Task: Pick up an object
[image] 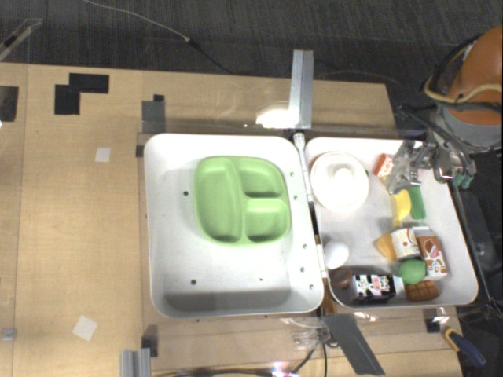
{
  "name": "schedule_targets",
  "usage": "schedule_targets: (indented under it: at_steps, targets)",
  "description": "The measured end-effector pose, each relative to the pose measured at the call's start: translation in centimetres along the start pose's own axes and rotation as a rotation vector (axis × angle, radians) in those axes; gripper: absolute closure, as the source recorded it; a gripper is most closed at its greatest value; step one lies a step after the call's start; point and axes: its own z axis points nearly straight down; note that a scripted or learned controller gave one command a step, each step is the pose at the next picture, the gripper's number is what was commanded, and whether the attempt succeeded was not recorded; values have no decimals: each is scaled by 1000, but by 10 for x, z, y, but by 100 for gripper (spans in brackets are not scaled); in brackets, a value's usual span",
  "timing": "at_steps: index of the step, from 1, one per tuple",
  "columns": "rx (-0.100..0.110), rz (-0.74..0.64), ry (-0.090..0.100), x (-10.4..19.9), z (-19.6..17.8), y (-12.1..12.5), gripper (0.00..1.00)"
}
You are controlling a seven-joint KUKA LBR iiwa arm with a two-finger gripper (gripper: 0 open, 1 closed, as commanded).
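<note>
Here | wooden bench (71, 234) (two white bins (169, 234)) | dark carpet (236, 14) | pincer (410, 163) grip: cannot tell

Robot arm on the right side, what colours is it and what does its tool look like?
The arm is grey with a bright orange band near its end. Thin dark cables loop around that orange part. Below it sits the tool, a small cluster of shiny silver metal with dark pieces, and a little green bit on its right side.

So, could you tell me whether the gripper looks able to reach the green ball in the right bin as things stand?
Probably yes. The gripper is above the same bin, and the green ball is uncovered from above, though a carton and other items crowd it closely.
</note>
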Motion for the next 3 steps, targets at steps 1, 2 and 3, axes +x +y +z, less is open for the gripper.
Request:
schedule_targets:
  at_steps: [1, 2, 3]
  targets:
    - [-1, -1, 5, 1, 2, 1, 0]
    - [0, 9, -1, 13, 122, -49, 0]
    - [-1, 114, 1, -4, 132, -23, 0]
